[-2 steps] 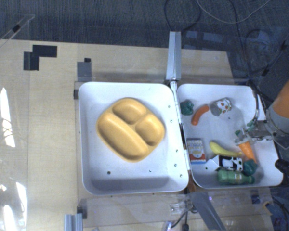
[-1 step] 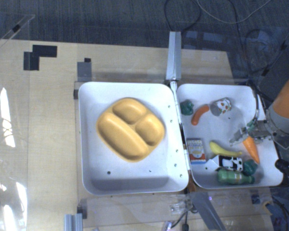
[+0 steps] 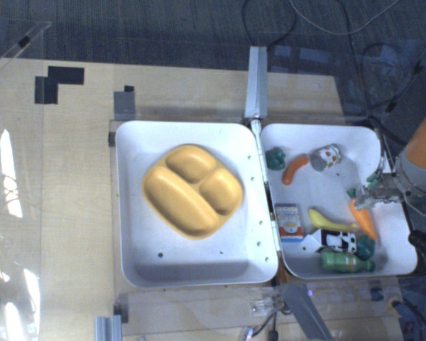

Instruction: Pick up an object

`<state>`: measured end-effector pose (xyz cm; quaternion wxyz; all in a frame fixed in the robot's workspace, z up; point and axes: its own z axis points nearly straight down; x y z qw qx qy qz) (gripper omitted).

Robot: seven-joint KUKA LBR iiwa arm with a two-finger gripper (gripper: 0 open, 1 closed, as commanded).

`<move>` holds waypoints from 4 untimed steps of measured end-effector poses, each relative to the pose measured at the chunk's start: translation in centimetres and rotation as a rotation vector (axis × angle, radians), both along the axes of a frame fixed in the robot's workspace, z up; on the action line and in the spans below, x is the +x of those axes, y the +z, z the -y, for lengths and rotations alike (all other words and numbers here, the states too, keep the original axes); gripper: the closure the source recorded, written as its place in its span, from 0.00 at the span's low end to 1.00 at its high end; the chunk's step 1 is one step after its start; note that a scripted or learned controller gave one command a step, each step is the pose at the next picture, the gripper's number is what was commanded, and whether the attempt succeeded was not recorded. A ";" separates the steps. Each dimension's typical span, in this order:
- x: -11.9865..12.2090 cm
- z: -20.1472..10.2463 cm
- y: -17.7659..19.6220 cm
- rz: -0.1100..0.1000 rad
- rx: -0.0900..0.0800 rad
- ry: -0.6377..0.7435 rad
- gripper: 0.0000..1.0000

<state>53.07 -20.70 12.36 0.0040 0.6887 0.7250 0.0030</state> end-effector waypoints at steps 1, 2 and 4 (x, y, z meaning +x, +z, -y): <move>-0.1 0.0 -0.2 -0.005 0.002 0.000 0.00; 2.2 -0.3 -3.6 -0.002 0.003 0.001 0.00; 0.1 -5.4 12.7 -0.007 0.000 -0.053 1.00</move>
